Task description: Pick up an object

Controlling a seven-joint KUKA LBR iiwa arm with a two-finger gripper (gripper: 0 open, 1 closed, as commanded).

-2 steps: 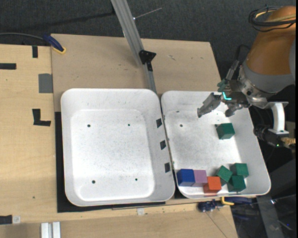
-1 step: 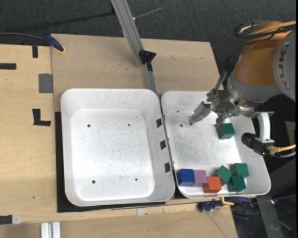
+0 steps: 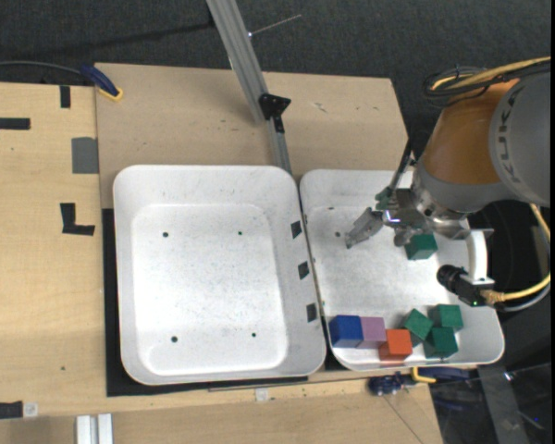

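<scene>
The grey arm with its orange band reaches in from three o'clock and bends down over the right bin, its wrist above the bin's upper half. The gripper hangs over the bin floor with its fingers spread: one grey finger slants toward eight o'clock, and a green cube sits at the other side, touching or just beside the second finger; I cannot tell whether it is pinched. At the bin's six o'clock edge lies a cluster: a blue cube, a purple cube, an orange cube and three green blocks. The left bin adjoins at nine o'clock.
</scene>
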